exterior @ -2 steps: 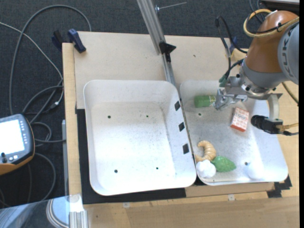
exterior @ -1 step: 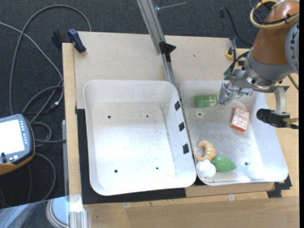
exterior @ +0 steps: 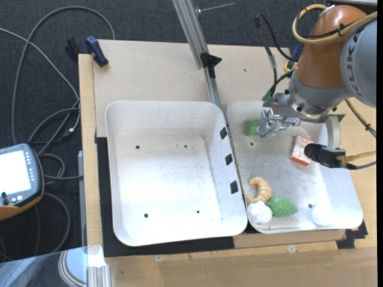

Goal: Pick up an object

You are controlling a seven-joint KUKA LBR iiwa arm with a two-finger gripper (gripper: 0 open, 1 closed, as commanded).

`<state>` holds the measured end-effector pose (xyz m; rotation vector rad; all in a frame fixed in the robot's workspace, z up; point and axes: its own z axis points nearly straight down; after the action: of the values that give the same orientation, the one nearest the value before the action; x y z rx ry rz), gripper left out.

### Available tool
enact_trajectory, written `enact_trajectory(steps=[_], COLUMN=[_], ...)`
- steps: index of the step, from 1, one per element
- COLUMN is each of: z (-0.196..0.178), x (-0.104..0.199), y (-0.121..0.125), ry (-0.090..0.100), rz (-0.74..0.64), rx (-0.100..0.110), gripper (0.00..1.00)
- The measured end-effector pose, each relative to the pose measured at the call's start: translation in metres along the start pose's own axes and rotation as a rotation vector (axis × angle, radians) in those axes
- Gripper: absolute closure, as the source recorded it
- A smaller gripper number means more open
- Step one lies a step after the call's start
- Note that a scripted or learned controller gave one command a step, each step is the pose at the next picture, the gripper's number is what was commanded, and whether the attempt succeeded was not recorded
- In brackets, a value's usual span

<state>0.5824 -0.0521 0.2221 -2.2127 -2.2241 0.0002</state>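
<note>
Claw point(exterior: 270, 126): upper right of frame, over right bin point(exterior: 341, 187); finger state not discernible. Green block point(exterior: 251, 127): immediately left of claw, near bin's upper-left corner, likeliest target.

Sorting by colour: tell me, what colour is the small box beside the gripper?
Red and white box, camera view.

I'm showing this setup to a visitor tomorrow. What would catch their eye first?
The bulky grey and orange arm at the upper right, its gripper hanging over the right bin beside a small green object. Next, the cluster at that bin's near edge: a tan curled piece, a white lump and a green toy. A red and white box lies farther right.
</note>
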Motion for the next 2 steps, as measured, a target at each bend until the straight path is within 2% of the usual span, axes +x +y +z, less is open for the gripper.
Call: enact_trajectory(steps=[2], z=[-0.01], x=[0.101], y=[-0.017], ry=[0.001], rz=[-0.001], rx=[0.0], gripper=[1.0])
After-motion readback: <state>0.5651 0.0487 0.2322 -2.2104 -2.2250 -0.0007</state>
